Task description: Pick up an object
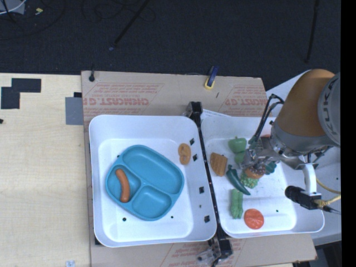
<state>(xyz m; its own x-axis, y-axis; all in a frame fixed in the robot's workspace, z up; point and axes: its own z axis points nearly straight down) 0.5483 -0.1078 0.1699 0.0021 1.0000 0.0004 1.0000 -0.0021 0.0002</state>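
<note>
The right bin [309,223] holds several toy foods: a green pepper [238,144], a brown bread piece [218,163], a dark green chili [238,181], a light green pickle [237,203] and a red tomato [254,218]. My gripper [257,163] is lowered into this bin, just right of the pepper and directly above a small orange item [251,178] that it partly hides. No object is visibly lifted.
The left bin [111,125] carries a blue divided plate [150,177] with a sausage [123,184] in its left section. An orange-brown piece [184,153] lies by that bin's right wall. A black divider [203,174] runs between the bins.
</note>
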